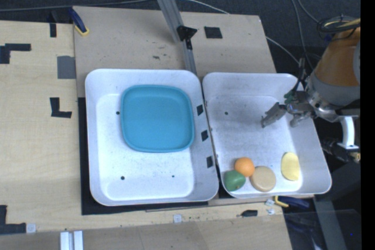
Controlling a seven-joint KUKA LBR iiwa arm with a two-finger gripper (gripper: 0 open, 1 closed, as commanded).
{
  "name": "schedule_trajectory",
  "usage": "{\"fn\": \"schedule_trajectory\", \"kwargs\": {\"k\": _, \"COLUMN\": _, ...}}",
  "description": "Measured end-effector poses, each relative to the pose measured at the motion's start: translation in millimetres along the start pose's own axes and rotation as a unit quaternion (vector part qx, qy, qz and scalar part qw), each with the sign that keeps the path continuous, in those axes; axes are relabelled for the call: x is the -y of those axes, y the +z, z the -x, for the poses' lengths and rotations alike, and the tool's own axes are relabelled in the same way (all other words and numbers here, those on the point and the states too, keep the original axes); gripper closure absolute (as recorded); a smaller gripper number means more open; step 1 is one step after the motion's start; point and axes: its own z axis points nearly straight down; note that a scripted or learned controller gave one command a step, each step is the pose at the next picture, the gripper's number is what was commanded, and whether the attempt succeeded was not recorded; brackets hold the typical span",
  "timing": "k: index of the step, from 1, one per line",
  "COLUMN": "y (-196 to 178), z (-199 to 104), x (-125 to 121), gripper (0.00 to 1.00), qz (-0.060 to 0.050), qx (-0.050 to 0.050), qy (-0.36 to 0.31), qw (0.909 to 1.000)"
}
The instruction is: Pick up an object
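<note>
In the right bin (246,80), several small objects lie along the near edge: an orange ball (244,166), a green piece (234,181), a tan round piece (263,178) and a yellow piece (290,165). My gripper (285,117) hangs over the right side of that bin, above and behind the objects. It is open, its two fingers spread apart with nothing between them. The grey arm with its orange band (340,64) comes in from the right.
The left bin (99,126) holds a blue square plate (157,117). A metal pole (170,3) slants up from between the bins at the back. Cables lie on the dark floor behind the bench.
</note>
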Motion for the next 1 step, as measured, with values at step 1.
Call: {"fn": "schedule_trajectory", "kwargs": {"k": 1, "y": 60.8, "z": -4.8, "x": 2.4, "gripper": 0.0, "qz": 0.0, "qx": 0.0, "qy": 0.0, "qw": 1.0}}
